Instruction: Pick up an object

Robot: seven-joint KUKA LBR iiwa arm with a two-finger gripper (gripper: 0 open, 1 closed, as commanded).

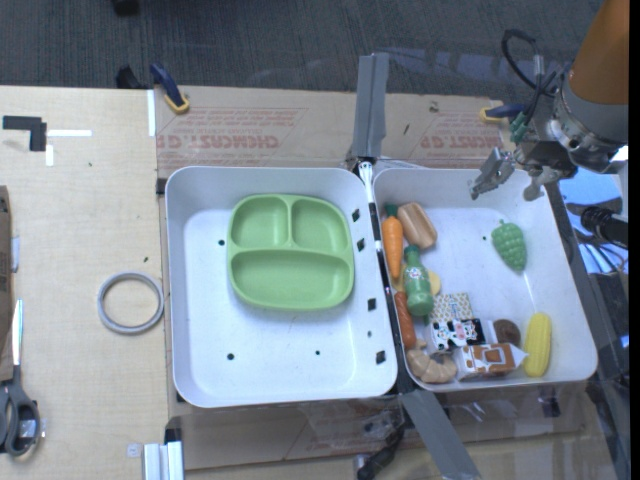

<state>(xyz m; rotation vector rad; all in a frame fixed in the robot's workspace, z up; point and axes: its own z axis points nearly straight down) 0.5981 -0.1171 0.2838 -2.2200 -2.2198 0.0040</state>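
My gripper (513,176) hangs above the far right corner of the right bin (570,268), its two fingers spread apart with nothing between them. Below it lies a green bunch of grapes (510,246). Along the bin's left wall sit a hot dog (417,225), a carrot (392,246) and a green bottle (417,286). Near the front edge are a corn cob (538,344), a chocolate donut (506,331), a croissant (431,367) and small patterned boxes (456,320).
The left bin (200,368) holds a green divided plate (291,251). A roll of tape (130,301) and scissors (18,413) lie on the bench to the left. A grey divider post (370,108) stands between the bins at the back.
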